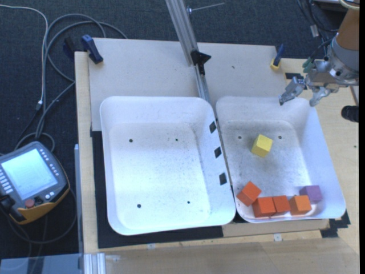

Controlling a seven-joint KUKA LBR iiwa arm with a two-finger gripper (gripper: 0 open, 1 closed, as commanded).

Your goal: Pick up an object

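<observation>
The bench [142,61] carries two shallow white bins side by side, with a metal pole [183,27] slanting up from between them at the far edge. The left bin [114,153] takes up the bench's middle. The right bin [319,147] sits just beside it, its inner wall touching the left bin's. The grey arm [348,44] reaches in over the bench's far right corner. Its gripper [300,97] hangs above the far right corner of the right bin, fingers spread apart with nothing between them. A yellow block [262,145] lies alone near the middle of the right bin's floor, well apart from the gripper. Along the near edge of that bin sits a row of blocks: an orange block [248,193] tilted at the left end, two red-orange blocks [272,205] touching one another, another orange one [300,204] beside them, and a purple block [311,193] at the near right corner. A teach pendant [31,181] lies on the floor off the bench's left edge
</observation>
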